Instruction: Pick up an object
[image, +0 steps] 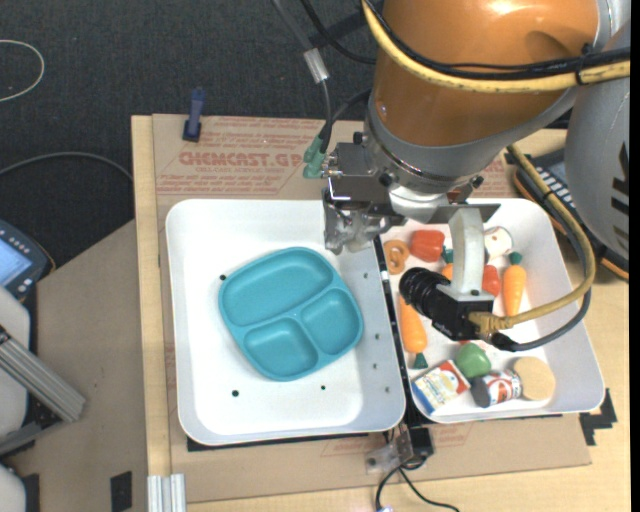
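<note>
arm (480, 60) hangs its gripper (350, 230), opening not discernible, at the bins' divider; toy carrot (512, 288) in right bin (575, 350) is likely light, rigid, smooth: grip across its thick middle.

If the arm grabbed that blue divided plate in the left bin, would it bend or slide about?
The blue plate looks like moulded hard plastic, so probably stiff and light. It lies flat on the smooth white bin, so a push would likely slide it, not tip it. Its low rim may be awkward to pinch.
</note>
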